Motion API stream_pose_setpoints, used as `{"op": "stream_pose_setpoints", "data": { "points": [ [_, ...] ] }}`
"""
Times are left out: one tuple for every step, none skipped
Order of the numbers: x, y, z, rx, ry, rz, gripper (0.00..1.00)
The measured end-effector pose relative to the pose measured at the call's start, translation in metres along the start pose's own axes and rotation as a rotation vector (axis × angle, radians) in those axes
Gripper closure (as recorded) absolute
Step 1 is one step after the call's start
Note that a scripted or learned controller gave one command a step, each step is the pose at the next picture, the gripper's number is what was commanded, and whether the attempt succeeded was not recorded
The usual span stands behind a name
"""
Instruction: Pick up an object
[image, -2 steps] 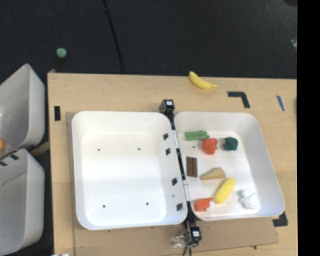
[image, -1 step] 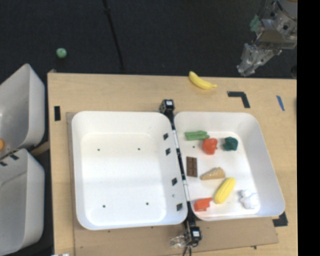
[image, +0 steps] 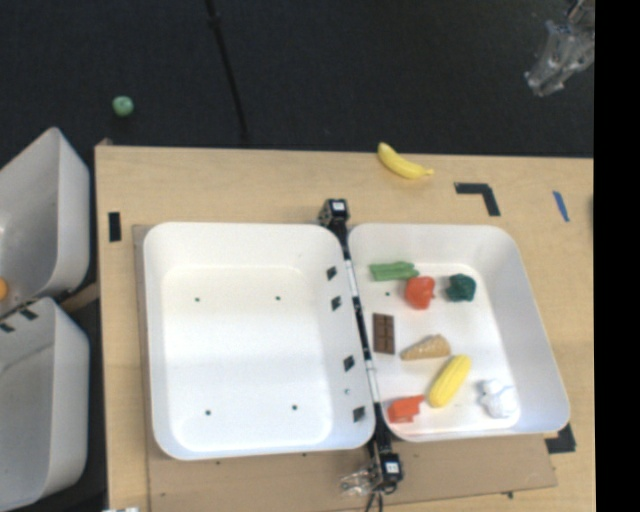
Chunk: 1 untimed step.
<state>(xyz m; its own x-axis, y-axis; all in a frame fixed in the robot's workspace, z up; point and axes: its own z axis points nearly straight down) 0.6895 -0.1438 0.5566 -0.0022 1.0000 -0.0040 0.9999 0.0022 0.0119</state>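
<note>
The right bin holds several small items. A green strip lies near its back edge, with a red-orange lump and a dark green lump just in front of it. A brown bar lies by the bin's left wall, next to a tan wedge. Toward the front are a yellow corn cob, a small red piece and a white lump. My gripper hangs blurred at the top right, well beyond the bench and far from the bin.
The left bin adjoins the right one along a clipped seam. A yellow banana lies on the bench behind the bins. White containers stand at the left edge. A green ball rests on the dark floor.
</note>
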Motion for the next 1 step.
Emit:
{"op": "stream_pose_setpoints", "data": {
  "points": [
    [0.0144,-0.0032,0.1726,0.028,0.006,0.003,1.0]
  ]
}}
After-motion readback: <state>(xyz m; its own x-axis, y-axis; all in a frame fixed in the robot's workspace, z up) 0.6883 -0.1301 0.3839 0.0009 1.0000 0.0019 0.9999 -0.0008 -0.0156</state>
